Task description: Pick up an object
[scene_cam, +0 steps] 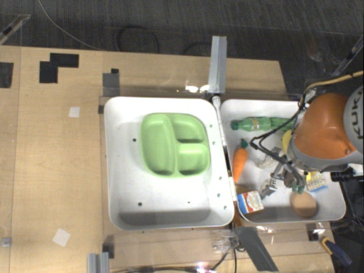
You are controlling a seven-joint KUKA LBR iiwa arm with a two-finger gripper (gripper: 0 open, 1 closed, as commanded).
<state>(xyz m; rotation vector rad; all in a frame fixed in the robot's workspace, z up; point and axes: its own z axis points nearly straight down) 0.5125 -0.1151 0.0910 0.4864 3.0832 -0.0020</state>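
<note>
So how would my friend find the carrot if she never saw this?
Look in the right white bin, the one the claw reaches into. Along its left wall, below the green bottle and above the small carton, lies the carrot. It is the only long orange thing with a green top.

Green divided tray (173,144) in the left white bin (122,209), well left of the gripper (272,187) — wooden bench (45,169) beyond it, black squares (57,66) far up-left, grey upright post (218,64) behind both bins
</note>
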